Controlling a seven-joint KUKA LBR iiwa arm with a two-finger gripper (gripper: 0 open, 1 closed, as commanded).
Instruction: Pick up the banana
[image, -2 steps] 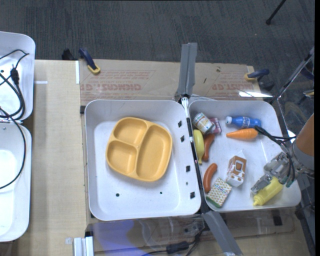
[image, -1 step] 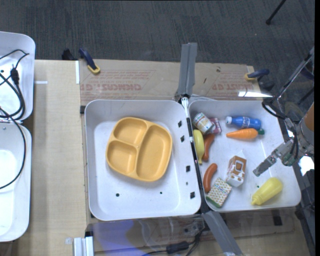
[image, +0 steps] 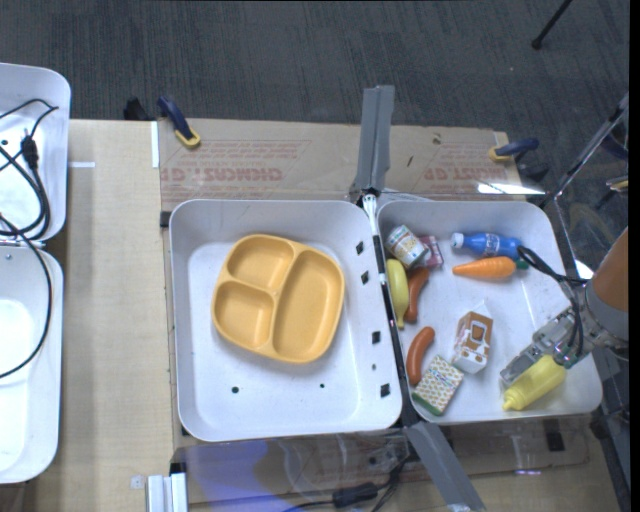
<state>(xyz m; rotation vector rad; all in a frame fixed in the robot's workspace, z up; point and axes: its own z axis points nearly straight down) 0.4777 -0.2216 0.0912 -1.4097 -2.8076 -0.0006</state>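
Claw hovers low at the right bin's near right corner, just over a yellow bottle; whether it is clenched or released I cannot tell. Well apart, the banana lies against the bin's left wall, beside a sausage. Nothing is picked up yet; reaching and grasping remain.

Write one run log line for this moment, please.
pincer: low in right bin, by mustard bottle | banana: at left wall, untouched | yellow plate: left bin
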